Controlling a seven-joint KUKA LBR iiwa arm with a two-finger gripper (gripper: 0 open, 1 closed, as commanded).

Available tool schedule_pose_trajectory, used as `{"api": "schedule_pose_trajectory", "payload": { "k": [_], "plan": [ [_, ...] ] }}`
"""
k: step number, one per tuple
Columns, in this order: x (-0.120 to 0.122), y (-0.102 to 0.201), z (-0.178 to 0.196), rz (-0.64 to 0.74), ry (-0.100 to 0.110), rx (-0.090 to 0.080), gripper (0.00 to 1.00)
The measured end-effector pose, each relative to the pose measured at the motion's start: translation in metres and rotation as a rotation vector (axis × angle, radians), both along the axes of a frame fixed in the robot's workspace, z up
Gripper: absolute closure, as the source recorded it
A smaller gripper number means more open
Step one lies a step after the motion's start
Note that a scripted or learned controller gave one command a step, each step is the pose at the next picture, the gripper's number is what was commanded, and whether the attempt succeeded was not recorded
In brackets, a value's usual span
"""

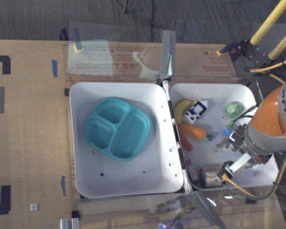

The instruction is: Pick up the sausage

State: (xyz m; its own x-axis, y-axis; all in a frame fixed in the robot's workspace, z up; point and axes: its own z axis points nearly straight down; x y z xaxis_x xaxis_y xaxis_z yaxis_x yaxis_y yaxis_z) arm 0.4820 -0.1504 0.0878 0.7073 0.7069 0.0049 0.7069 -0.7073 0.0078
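Observation:
In the right bin (248, 90) a thin dark-red piece (182, 146) lies along the left wall, just under the carrot; it looks like the sausage, mostly hidden by the wall's rim. My gripper (229, 138) hangs over the bin's right half, below the orange-banded wrist (271, 118). It is well to the right of the red piece and touches nothing I can make out.
The right bin also holds an orange carrot (193, 131), a yellow banana (183, 109), a black-and-white toy (196, 111), a green round thing (234, 109) and a short tan cylinder (210, 178) at the front. A teal divided plate (118, 128) lies in the left bin (86, 175).

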Motion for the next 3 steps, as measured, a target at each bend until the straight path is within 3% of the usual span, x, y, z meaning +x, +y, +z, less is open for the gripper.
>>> {"api": "schedule_pose_trajectory", "payload": {
  "k": [1, 2, 3],
  "plan": [
    [0.098, -0.034, -0.001, -0.231, 0.010, 0.007, 0.00],
    [0.080, 0.013, -0.001, -0.578, 0.008, 0.005, 0.00],
    [0.042, 0.023, 0.026, -0.514, 0.015, 0.006, 0.00]
  ]
}}
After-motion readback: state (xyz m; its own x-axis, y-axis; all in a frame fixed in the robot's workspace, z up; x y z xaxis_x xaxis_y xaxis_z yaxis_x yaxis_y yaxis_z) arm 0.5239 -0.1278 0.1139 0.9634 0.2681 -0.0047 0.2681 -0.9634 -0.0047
